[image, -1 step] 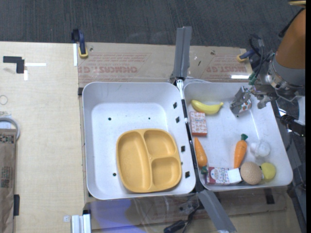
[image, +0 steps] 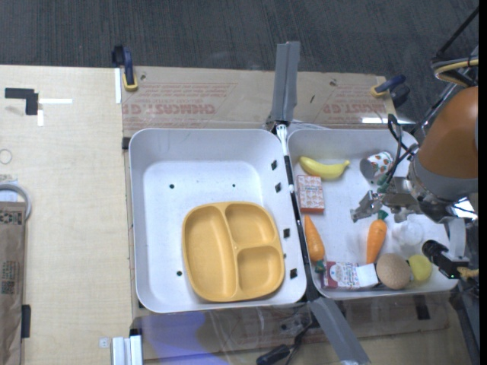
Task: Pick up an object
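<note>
Orange plastic carrot (image: 376, 239) stands almost upright in the right bin (image: 346, 138), just below the jaws (image: 370, 206); whether those jaws are parted or closed cannot be told. Left of them lie a small red box (image: 309, 193) and a banana (image: 324, 166). Further left, the other bin (image: 152, 147) holds a yellow 3-compartment tray (image: 232, 249).
</note>
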You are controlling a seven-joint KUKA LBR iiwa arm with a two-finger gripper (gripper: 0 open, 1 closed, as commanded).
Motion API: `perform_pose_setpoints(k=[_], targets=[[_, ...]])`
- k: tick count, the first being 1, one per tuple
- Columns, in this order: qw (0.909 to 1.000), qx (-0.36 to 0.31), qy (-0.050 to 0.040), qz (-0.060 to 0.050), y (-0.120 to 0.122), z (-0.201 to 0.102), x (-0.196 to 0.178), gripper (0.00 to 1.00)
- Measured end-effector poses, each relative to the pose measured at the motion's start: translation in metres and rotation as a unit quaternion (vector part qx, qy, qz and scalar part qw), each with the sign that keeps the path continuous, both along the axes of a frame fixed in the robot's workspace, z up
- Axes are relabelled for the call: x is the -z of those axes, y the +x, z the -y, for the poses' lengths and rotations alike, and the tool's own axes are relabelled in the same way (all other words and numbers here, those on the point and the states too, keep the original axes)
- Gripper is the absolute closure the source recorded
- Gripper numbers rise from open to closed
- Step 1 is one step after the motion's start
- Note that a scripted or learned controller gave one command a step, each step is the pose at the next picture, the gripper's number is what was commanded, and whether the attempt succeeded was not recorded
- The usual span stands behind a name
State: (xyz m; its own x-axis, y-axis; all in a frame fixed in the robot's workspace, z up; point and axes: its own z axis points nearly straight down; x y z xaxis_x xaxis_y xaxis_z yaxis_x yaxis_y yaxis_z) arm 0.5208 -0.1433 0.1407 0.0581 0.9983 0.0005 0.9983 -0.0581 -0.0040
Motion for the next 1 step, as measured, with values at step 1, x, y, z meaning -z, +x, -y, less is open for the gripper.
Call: perform_pose_setpoints(k=[1], targets=[[0.9989,-0.047,0.0004,0.000,-0.0009,0.0308,0.0500,0.00]])
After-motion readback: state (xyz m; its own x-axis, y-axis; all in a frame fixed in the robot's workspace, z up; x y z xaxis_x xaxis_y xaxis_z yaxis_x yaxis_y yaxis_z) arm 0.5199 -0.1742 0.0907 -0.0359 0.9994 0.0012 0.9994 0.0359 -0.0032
